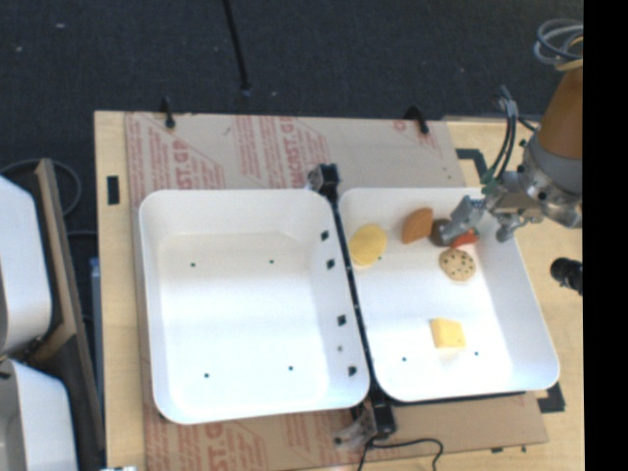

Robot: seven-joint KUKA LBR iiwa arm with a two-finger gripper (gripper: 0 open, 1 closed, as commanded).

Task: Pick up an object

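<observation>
reaching in from the right, the grey arm (549,180) with its orange band is seen above the upper right corner of the right bin (510,312). the claw (459,232) is lowered into that bin, close beside a brown oval piece (418,225) on its left and just above a round speckled cookie (457,264). something small and red (465,236) is seen at the claw's tip, but whether it is gripped or merely lies beneath cannot be told; how far the claw is parted cannot be told either, since its tip is blurred and dark.

four loose things are spread over the right bin's floor. a pale yellow rounded piece (369,244) lies near the dividing edge, well apart from the claw. a yellow wedge-like block (448,334), looking like cheese, is set alone toward the front. the brown piece and the cookie crowd the claw most closely.

the left bin (177,253) is made of smooth white plastic with rounded corners and small dark dots on its floor, as is the right one. both are carried on a sheet of brown cardboard (245,150) printed in red, laid over the pale wooden counter (113,292). black clips (325,177) are seen where the bins meet. dark carpet (343,37) lies beyond.
</observation>
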